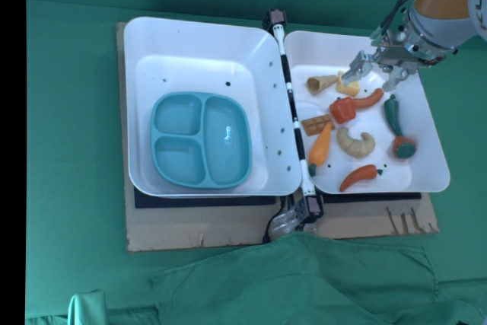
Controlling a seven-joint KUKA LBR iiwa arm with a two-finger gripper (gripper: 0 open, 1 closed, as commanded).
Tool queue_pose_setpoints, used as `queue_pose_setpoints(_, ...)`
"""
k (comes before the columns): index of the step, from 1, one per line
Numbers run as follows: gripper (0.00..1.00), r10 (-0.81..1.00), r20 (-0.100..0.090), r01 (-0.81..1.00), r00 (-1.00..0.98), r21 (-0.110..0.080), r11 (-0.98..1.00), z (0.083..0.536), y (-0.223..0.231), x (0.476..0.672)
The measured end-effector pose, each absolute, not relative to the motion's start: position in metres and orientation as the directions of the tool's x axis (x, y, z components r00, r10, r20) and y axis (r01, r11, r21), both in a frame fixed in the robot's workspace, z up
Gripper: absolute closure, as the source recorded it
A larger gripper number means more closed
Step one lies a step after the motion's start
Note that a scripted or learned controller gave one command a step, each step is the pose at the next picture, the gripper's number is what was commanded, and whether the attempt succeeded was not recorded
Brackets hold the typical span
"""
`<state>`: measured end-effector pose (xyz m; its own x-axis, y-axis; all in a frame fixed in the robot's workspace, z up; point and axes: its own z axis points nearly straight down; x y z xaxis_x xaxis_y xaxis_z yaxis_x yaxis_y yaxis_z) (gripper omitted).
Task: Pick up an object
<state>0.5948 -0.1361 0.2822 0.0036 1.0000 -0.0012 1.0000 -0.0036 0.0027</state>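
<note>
Tool (pixel 375 74) hovers spread over right bin (pixel 434 164), nothing pinched.
Sausage (pixel 367 100) lies just below it, long axis slanting up-right; yellow piece (pixel 348 87) beside left finger.

Tool (pixel 376 74) lowered; fingers spread apart

This looks like a robotics lab test bench rather than a home or shop. A green cloth (pixel 91 164) covers the whole surface and backdrop, bunched in folds at the near edge. On it lies a flat cardboard sheet (pixel 198 228) bearing two shallow white bins (pixel 202 38) joined side by side. The left bin holds a teal divided plate (pixel 202 139); the right bin (pixel 426 164) holds small plastic toy foods (pixel 356 141). A grey industrial arm (pixel 449 7) with an orange band reaches in from the right.
</note>
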Motion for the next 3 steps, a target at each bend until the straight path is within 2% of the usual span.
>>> queue_pose_setpoints(1,0.00,1.000,-0.001,1.000,0.007,-0.002,-0.007,0.273,-0.139,0.532)
queue_pose_setpoints(2,1.00,1.000,-0.003,1.000,0.006,0.009,-0.006,0.285,-0.139,0.535)
queue_pose_setpoints(3,1.00,1.000,-0.005,1.000,0.000,0.018,0.000,0.384,-0.135,0.583)
